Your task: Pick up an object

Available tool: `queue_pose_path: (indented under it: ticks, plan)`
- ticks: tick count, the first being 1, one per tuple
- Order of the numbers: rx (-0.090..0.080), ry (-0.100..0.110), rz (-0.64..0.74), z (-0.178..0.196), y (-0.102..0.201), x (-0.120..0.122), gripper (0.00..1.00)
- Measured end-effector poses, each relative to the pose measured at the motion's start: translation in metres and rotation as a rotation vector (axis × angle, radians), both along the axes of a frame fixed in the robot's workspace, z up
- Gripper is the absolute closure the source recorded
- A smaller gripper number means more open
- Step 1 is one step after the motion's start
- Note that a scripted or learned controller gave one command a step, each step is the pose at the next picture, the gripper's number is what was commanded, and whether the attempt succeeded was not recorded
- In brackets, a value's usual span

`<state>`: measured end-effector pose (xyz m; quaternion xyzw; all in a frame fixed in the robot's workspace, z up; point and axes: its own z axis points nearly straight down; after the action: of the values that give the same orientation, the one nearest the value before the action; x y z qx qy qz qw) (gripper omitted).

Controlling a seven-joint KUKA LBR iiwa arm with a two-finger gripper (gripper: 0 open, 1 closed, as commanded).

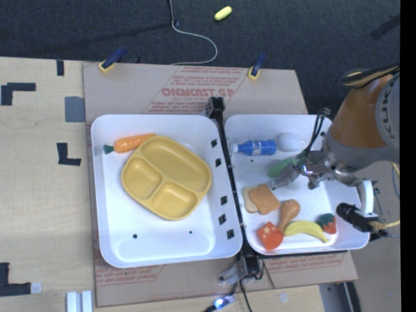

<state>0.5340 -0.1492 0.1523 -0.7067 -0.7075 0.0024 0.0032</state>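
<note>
Start at the bottom of the frame, where the worktop (39, 239) edge shows pale wood and a sheet of cardboard (195, 93) runs under both bins. In the lower right, the right bin (250, 123) holds most of the objects. Nearest its bottom rim you will see a red strawberry (270, 235), a yellow banana (307, 229) and a small red piece with a green top (329, 223) touching the banana's right end. Just above them lie a brown drumstick (288, 210) and a slice of toast (261, 199), side by side.

Moving up to the middle right of the frame, the end effector (285, 180) reaches in from the right over a green leafy object (282, 168). You cannot tell from this angle how far its fingers are spread, nor whether they have hold of the green object; it lies right at the tip. Behind it, the grey and orange arm (364, 125) fills the right side.

Farther up in that bin, a blue bottle (255, 148) lies on its side, with a white rounded object (291, 142) just to its right.

In the left bin (156, 249), a yellow divided plate (166, 177) sits tilted near the centre, and an orange carrot (132, 143) lies against its upper left edge.

At the top of the frame, a small yellow object (223, 13) rests on the dark floor (78, 12) beside a thin cable (188, 34).
</note>
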Motion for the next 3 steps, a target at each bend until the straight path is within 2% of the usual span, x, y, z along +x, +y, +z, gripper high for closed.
queue_pose_path:
  ticks: [1,2,3]
  plan:
    - [0.000,0.000,0.000,-0.046,0.005,-0.007,0.00]
    - [-0.002,-0.008,-0.001,-0.066,0.005,-0.006,0.00]
    - [0.001,-0.015,0.001,-0.053,0.006,-0.003,1.00]
